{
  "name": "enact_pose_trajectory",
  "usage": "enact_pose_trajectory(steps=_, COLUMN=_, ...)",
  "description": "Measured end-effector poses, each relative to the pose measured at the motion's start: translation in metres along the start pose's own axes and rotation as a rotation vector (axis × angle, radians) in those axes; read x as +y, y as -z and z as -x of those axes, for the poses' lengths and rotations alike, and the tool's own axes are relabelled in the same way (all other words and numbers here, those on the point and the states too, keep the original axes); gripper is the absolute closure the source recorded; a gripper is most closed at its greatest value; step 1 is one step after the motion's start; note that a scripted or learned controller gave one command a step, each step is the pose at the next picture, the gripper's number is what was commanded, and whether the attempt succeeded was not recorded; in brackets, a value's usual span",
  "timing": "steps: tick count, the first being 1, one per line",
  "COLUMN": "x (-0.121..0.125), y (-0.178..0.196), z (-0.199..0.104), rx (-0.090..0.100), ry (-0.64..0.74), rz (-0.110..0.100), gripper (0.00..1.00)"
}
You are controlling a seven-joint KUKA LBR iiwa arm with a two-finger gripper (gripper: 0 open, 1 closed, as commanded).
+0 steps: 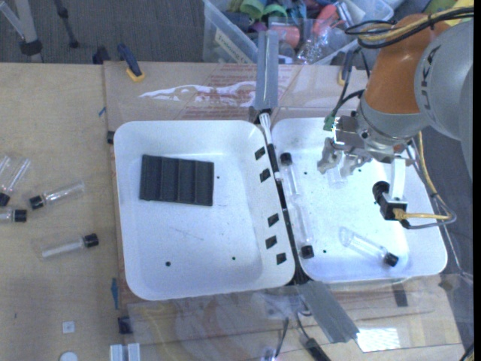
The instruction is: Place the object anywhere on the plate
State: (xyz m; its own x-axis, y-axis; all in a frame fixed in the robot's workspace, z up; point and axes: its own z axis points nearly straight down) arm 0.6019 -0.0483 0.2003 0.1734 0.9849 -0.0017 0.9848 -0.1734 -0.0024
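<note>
Left bin (128, 224): one dark ribbed rectangular plate (177, 180), lying flat toward the bin's 10 o'clock corner; a few small dark specks on the white floor near 6 o'clock.

Right bin (421, 265): one clear plastic tube with a black cap (367, 247), lying on its side toward 5 o'clock, well apart from the plate. Two more clear tubes (291, 201) lie end to end along the bin's 9 o'clock wall, beside the divider.

Arm: grey, with orange band (394, 70), entering from 2 o'clock. Gripper (338, 160) hangs over the right bin near 12 o'clock, well apart from the capped tube. Whether the fingers are spread or closed cannot be told; nothing visible between them.

Table (52, 111), 9 o'clock side: several loose clear vials (69, 244) with black caps.

Beyond the bins, 12 o'clock: clear tub (248, 21) of mixed coloured items.
</note>
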Motion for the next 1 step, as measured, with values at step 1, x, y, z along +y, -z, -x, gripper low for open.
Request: enact_pose_trajectory(steps=1, x=-0.0287, y=0.011, z=-0.0505, rx=0.001, ry=-0.318, rz=-0.003, gripper=1.0)
